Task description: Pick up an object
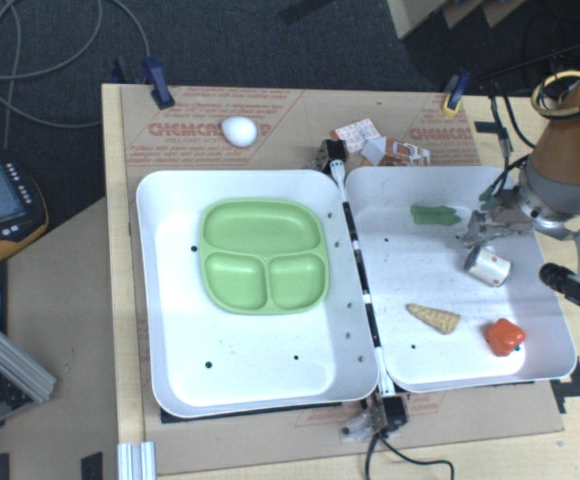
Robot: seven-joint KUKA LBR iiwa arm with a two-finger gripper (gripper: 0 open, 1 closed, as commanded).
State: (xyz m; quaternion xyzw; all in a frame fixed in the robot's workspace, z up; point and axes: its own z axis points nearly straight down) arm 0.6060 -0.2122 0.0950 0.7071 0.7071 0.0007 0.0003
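The right bin holds a green flat piece near its back, a small white cup on its side, a tan cone and a red pepper-like toy. My gripper reaches in from the right and hangs low over the back right of this bin, just above and behind the white cup and to the right of the green piece. Nothing shows between its tips.
The left bin carries a green three-compartment plate. A white egg-shaped object lies on the cardboard behind it. Crumpled wrappers sit behind the bins' joint. Blue clamps hold the board's back corners.
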